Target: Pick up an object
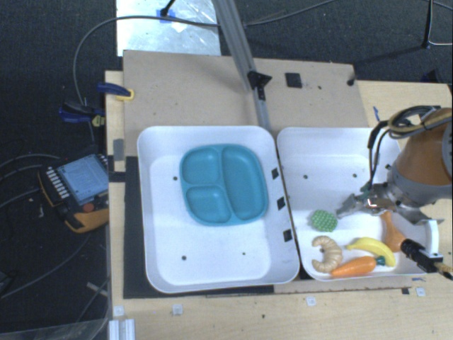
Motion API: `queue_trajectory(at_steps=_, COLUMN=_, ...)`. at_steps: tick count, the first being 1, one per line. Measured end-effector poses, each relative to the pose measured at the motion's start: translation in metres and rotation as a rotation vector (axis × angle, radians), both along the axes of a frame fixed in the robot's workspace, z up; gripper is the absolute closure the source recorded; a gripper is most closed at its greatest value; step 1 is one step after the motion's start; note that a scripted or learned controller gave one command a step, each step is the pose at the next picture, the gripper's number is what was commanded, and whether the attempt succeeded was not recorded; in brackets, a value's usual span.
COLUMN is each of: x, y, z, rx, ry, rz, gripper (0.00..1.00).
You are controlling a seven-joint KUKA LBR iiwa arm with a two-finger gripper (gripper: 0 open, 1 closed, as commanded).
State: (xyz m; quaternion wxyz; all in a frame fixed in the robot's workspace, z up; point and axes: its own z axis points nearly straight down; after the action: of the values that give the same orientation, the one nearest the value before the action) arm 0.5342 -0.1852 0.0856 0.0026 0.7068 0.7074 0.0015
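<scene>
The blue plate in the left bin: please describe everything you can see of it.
The blue plate looks like smooth plastic, a rounded rectangle with three compartments: one long on the right, two smaller on the left. It lies flat, slightly turned, in the upper middle of the left bin. All compartments look bare. It rests on the bin floor.

A robotics lab bench, no doubt about it. The arm (423, 163), grey with its orange band, reaches in over two shallow white bins (212, 142) set on a cardboard sheet (191, 83). Far across from the gripper (361, 202), a handheld control pendant (76, 190) lies on dark carpet (42, 48) among loose cables (92, 37). Clamps (106, 101) grip the board's far edge. Beyond the gripper, a metal pole (237, 37) slants up. Toy food (347, 253) sits just beside the gripper.
</scene>
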Motion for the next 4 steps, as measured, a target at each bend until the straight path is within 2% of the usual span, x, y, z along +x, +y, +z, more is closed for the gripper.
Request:
queue_trajectory(at_steps=1, x=0.002, y=0.0, z=0.014, rx=-0.002, ry=-0.008, rz=0.0, gripper=1.0)
queue_trajectory(at_steps=2, x=0.005, y=-0.01, z=0.063, rx=-0.001, ry=0.0, rz=0.002, gripper=1.0)
queue_trajectory(at_steps=3, x=0.003, y=-0.009, z=0.107, rx=0.0, ry=0.0, rz=0.004, gripper=1.0)
queue_trajectory(at_steps=4, x=0.012, y=-0.012, z=0.154, rx=-0.001, ry=-0.001, rz=0.005, gripper=1.0)
